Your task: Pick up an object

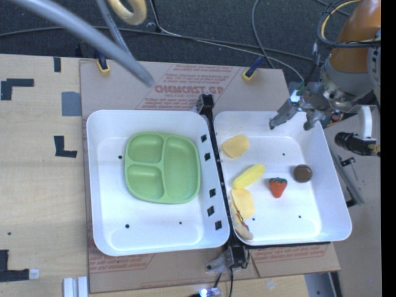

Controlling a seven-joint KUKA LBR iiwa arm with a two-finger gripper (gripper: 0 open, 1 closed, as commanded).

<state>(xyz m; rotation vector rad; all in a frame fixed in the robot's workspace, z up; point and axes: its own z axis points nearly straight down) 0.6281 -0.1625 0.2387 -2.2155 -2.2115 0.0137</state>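
End effector (289, 117) spread, holding nothing, over the right bin's (331, 184) far edge; nearest pick, brown ball (302, 173), lies toward the near side, strawberry (278, 187) and yellow banana (248, 176) beyond, banana axis diagonal.

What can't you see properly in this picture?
- Arm: its upper part is cut off by the camera view's right edge.
- Flat yellow-and-brown piece beside the right bin's left wall: too small to name.
- Small brown lump: too small to identify.
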